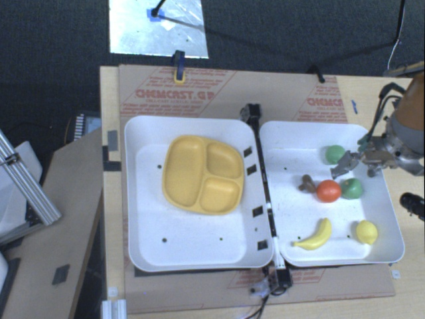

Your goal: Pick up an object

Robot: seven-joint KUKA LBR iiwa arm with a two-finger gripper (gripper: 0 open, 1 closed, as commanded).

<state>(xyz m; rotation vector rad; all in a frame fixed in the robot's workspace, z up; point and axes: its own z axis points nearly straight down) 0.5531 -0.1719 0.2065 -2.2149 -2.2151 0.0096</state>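
Note:
The right bin [285, 145] holds several small things: a green ball [335, 154], an orange-red ball [328, 191], a darker green piece [353, 189] touching it, a brown piece [306, 183], a banana [316, 235] and a lemon [366, 231]. My gripper [356, 168] reaches in from the right, hovering above the darker green piece and just right of the green ball. It is open, with nothing between its fingers.
A yellow divided plate [202, 175] lies in the left bin [143, 198]. A black ridge [260, 178] separates the two bins. A cable and the arm's body [405, 131] hang over the right bin's far right rim.

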